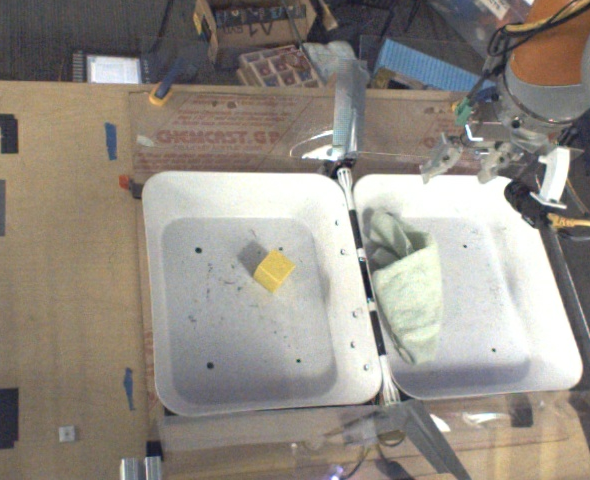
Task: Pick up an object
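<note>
Jaws stood apart with nothing between them; the gripper (pixel 463 158) hung above the far edge of the right bin (pixel 535 368), near that bin's far left corner, well clear of the contents. Orange band of the arm (pixel 565 13) was visible at the far right corner of the bench. Candidate objects: a yellow block (pixel 274 270) lay near the middle of the left bin (pixel 165 268), slightly toward the far edge, standing free of all walls; a pale green cloth (pixel 407 286) lay crumpled against the left wall of the right bin, running from near the far edge toward the near edge. Judged step: approach, before any descent; no target contacted. Nearest candidate was the cloth, just inside the bin from the gripper. Next move would call for travel over the chosen item, then a straight descent with the jaws kept wide. Block would need squaring to its faces; cloth, a pinch on a raised fold.
</note>
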`<state>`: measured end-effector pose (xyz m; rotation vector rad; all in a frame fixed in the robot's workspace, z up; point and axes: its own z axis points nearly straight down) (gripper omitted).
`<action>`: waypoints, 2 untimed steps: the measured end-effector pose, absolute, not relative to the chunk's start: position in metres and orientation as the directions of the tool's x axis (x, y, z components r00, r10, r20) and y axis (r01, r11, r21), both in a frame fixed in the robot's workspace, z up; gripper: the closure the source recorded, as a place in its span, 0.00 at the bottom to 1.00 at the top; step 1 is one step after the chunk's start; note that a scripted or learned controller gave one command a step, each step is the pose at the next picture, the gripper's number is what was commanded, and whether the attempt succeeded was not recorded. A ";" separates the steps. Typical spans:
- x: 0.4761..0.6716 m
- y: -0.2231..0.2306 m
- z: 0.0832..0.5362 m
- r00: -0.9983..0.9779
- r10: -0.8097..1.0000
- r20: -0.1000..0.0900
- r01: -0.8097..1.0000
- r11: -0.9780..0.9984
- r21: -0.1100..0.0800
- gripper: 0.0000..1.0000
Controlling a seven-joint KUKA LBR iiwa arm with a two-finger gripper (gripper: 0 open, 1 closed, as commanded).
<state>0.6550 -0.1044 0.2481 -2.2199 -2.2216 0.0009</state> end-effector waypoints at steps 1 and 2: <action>0.656 -0.105 0.259 -0.001 1.000 -0.001 1.000 0.001 0.002 1.00; 0.656 -0.105 0.270 0.000 1.000 -0.002 1.000 0.000 0.006 1.00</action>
